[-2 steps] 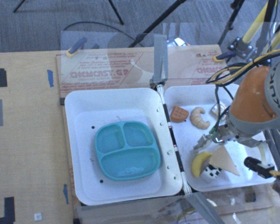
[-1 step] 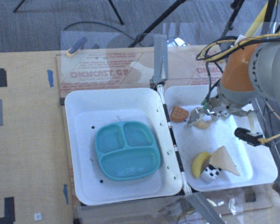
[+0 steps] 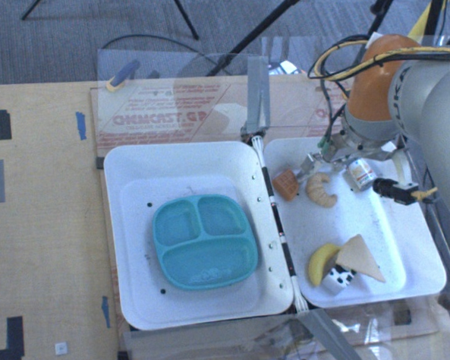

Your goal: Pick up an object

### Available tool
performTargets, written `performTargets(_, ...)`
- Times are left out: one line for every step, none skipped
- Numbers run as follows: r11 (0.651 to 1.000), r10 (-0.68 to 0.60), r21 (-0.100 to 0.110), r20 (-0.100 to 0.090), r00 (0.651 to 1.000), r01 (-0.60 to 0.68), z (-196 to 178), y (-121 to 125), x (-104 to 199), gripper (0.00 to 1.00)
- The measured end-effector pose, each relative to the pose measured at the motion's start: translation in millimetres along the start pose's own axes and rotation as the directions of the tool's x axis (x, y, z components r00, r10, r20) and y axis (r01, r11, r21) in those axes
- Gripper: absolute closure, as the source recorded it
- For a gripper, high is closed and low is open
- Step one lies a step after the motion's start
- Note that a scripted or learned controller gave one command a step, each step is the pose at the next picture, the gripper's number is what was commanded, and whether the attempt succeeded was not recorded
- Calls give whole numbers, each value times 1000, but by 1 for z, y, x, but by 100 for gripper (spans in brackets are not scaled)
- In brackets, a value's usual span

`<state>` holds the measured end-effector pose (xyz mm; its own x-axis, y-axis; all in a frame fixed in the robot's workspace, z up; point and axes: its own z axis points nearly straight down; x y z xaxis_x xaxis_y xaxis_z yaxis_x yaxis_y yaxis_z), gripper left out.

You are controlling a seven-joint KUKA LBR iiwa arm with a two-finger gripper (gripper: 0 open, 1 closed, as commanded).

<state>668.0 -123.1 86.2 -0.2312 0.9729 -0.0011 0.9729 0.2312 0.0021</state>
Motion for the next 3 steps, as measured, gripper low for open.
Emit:
performTargets(1000, 9, 0, 0, 1000, -9, 0, -12, -51, 0)
performTargets(994, -107, -2, -1, 994, 107, -1, -58, 39, 0)
performTargets(995, -103, -7, 2, 995, 103, -12, -58, 36, 100)
